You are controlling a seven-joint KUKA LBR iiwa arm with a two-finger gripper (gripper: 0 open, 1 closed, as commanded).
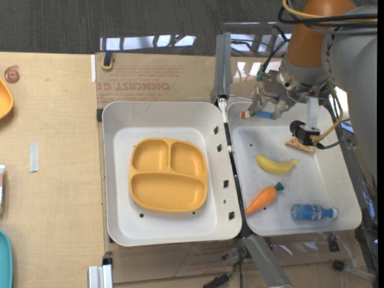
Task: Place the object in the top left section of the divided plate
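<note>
Nothing placed yet: the gripper (268, 109) hovers at the right bin's (345, 179) far edge, fingers spread and empty. Banana (275, 164), carrot (262, 200) and bottle (313, 212) wait there; the divided plate (168, 175) sits bare, left.

cardboard sheet (156, 77) behind bins | orange dish (3, 101) far left

Single fixed camera mounted above bench, angled downward at slant. Both white bins framed side by side: left bin (114, 161), right bin (342, 185). Arm (318, 35) seen entering from frame's right. Moderate distance; bench edges and floor included.
</note>
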